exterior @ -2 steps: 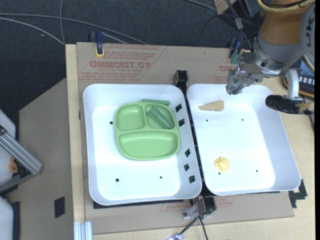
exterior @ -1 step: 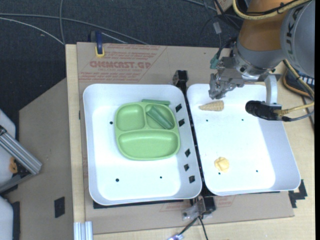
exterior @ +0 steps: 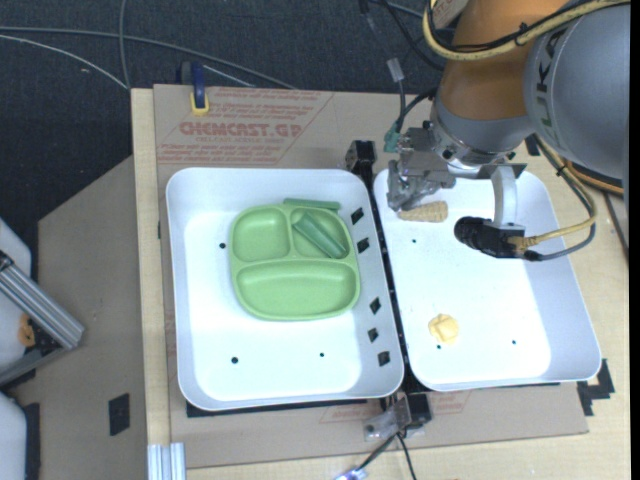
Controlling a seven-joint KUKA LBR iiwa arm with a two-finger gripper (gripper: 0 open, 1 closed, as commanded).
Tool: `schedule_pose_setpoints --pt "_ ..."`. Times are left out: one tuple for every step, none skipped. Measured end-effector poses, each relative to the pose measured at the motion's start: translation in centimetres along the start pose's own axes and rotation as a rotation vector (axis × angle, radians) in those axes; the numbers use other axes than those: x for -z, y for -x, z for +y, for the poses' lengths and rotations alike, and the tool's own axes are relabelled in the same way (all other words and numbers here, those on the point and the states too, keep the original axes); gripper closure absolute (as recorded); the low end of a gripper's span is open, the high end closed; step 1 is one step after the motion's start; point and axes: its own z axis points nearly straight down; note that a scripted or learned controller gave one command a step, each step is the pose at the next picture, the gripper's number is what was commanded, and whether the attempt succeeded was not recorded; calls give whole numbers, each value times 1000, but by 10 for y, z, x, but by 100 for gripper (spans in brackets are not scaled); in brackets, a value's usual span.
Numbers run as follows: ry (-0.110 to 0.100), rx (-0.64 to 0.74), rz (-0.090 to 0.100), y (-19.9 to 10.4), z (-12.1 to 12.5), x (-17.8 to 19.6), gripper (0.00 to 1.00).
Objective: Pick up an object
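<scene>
My gripper hangs over the far left corner of the right bin, low above the floor. A small tan, ridged object lies right beside its tips, touching or nearly touching them. A small yellow object rests on the same bin's floor nearer the front. In the left bin sits a green divided plate with a darker green piece lying in its upper right compartment. The arm's grey and orange wrist covers the gripper's upper part.
A black fitting with a yellow cable hangs over the right bin beside the gripper. Black clips line the seam between the two bins. Cardboard lies under the bins, and cables run across the dark floor behind.
</scene>
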Motion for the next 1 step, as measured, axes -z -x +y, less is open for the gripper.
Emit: schedule_pose_setpoints --pt "-1 0 0 -39 -15 -15 100"
